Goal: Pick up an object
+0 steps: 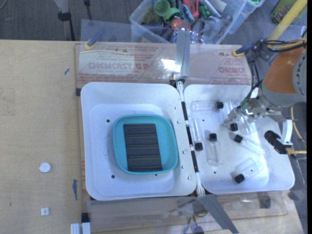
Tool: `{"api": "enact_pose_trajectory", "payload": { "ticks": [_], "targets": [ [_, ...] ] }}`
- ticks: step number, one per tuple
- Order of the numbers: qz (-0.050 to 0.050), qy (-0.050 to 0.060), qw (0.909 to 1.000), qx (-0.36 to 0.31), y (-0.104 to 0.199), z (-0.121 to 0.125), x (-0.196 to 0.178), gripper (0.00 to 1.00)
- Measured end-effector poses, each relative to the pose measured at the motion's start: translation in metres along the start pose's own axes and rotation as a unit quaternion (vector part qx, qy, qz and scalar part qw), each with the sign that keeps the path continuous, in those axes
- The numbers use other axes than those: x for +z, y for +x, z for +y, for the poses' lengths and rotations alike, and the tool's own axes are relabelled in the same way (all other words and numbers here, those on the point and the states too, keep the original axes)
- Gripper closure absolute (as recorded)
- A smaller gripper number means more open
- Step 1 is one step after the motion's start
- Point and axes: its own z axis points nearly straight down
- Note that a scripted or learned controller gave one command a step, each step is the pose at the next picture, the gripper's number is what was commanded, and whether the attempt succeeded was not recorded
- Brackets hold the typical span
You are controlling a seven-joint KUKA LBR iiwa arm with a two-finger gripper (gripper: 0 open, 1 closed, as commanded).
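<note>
The gripper hung low over the upper right part of the right bin, at the end of the grey arm with its orange band. Glare and the clutter of clear plastic beneath it hid its tip, so whether it was open or closed, or had hold of anything, could not be told. Several clear vials with black caps lay scattered across that bin. The nearest vial, seemingly just under the gripper, showed mostly as its black cap, and a second vial lay just below and to the right of it. A top vial lay near the far wall, a long vial lay along the left wall with its cap toward the camera, and a middle vial lay just beside that one. A front vial lay apart from the rest, toward the near right corner. The left bin held a teal tray, and a dark ribbed block lay flat inside the tray.
</note>
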Motion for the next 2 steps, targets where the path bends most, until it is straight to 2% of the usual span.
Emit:
{"api": "enact_pose_trajectory", "payload": {
  "ticks": [1, 2],
  "targets": [
    [0.0, -0.001, 1.0, 0.0, 0.0, 0.001, -0.01, 1.0],
    [0.0, 0.001, 0.9992, 0.04, 0.045, 0.015, -0.125, 1.0]
  ]
}}
